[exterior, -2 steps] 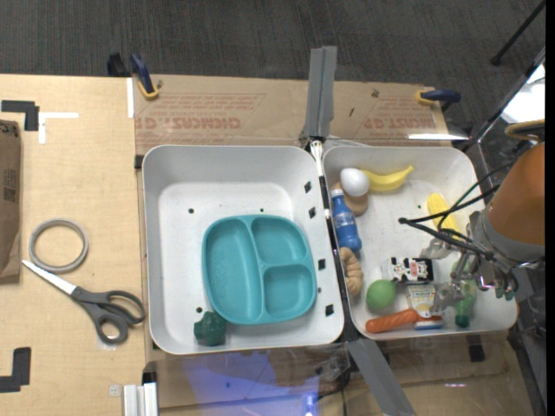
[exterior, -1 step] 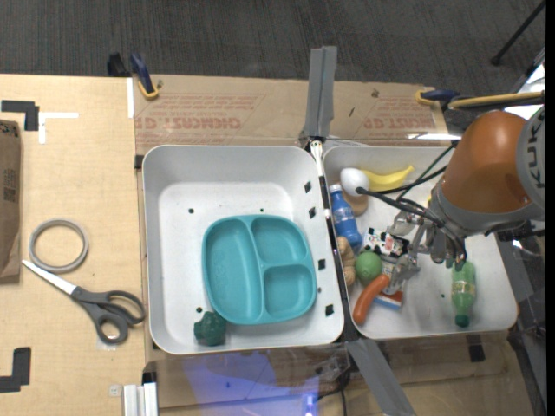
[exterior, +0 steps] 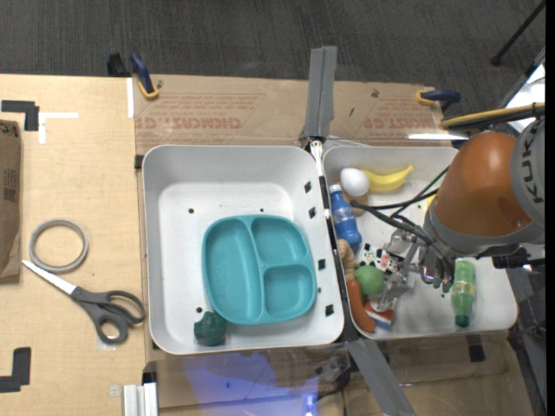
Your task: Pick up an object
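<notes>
Closing on one object in a bin this crowded calls for a clean, single target. The gripper (exterior: 385, 299) hangs low in the right bin (exterior: 491, 321), close to that bin's near left corner. Whether the pincer is apart or together cannot be told from this slant.

Nearest of all lies a red-orange piece (exterior: 360, 313), long and thin, hard against the bin's left wall. Just beyond it is the green ball (exterior: 368, 279), which appears to be the closest graspable thing to the gripper, just to its left. To take it well, the pincer should probably centre over the ball's widest part and come straight down. It should keep clear of the red-orange piece on the near side and the wall on the left. A round, smooth thing may squirt out if pinched off-centre.

To the right, a green bottle (exterior: 463, 289) lies apart from the cluster and would be an easier second choice. Farther back, a blue bottle (exterior: 345, 219) lies along the left wall. A white egg (exterior: 354, 181) and a banana (exterior: 389, 178) sit at the far end, well away from the gripper.

The green ball looks small, matte and evenly round, a mid green like a toy lime. It rests on the bin floor among small printed bits that are too small to make out.
</notes>
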Robot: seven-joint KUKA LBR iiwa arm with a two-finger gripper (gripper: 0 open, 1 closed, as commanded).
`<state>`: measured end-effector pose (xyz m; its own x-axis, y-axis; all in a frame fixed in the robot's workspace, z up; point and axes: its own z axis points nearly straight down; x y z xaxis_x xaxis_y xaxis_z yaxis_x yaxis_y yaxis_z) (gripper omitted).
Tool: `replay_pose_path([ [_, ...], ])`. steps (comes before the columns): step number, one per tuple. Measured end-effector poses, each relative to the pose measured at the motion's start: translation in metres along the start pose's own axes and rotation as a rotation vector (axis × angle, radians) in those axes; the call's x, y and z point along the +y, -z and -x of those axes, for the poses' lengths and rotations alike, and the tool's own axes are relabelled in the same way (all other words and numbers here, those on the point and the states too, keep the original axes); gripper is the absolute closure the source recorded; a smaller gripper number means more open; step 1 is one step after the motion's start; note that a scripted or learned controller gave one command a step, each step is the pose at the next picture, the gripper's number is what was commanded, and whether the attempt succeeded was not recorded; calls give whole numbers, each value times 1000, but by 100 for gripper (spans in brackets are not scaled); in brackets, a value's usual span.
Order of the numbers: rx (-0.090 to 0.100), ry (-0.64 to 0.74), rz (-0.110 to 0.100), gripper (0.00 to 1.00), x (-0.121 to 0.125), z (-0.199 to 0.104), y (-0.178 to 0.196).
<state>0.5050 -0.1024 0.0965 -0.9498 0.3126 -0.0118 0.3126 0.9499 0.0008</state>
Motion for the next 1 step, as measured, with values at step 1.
replay_pose_path([
  [1,7,-229,-2,0,-9,101,36],
])
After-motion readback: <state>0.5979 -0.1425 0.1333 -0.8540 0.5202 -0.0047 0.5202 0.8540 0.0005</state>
